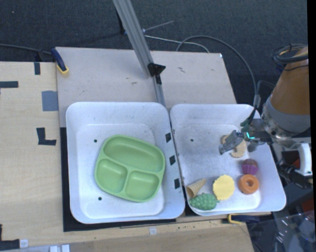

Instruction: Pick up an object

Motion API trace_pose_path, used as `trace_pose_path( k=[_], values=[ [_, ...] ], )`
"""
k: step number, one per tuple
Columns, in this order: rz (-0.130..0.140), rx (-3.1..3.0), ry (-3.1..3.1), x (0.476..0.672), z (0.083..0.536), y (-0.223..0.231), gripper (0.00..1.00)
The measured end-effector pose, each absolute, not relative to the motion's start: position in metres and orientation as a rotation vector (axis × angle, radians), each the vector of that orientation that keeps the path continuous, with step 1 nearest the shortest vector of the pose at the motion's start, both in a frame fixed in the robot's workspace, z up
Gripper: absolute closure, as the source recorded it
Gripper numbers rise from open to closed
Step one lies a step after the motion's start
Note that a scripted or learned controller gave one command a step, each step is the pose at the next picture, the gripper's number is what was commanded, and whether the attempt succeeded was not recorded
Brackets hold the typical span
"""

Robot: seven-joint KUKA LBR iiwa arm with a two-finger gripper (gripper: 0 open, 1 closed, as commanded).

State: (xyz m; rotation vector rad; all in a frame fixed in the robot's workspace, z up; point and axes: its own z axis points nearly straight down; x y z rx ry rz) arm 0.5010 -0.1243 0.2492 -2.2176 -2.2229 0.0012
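Nearest the camera, a green bumpy toy (203, 201) is seen against the front wall of the right bin (209, 121), with a tan cone (196, 186) touching it on the side away from the arm. Just beside these, a yellow round piece (224, 187) is laid, and next to that an orange ring-shaped toy (248, 184) with a small purple piece (249, 167) directly behind it. All five are found in front of the tool (230, 144), on the bin floor, the orange and purple ones lying closest to the arm.

The tool is lowered over the middle of the right bin, reached in from the arm's side. A pale tan object (238, 148) is seen right against it, partly covered by the dark fingers; whether it is grasped or merely lies beneath cannot be told, nor can it be told whether the fingers are spread or closed.

Well apart from the tool, across the divide between the bins, a green divided plate (129, 168) is laid flat in the left bin (81, 151). Both bins are carried side by side on the surface (24, 153).
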Motion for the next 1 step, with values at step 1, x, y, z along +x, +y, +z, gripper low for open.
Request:
trace_pose_path(
  k=[1],
  values=[
    [0.007,-2.217,-2.219,0.4971,0.2055,-0.1226,0.0]
  ],
)
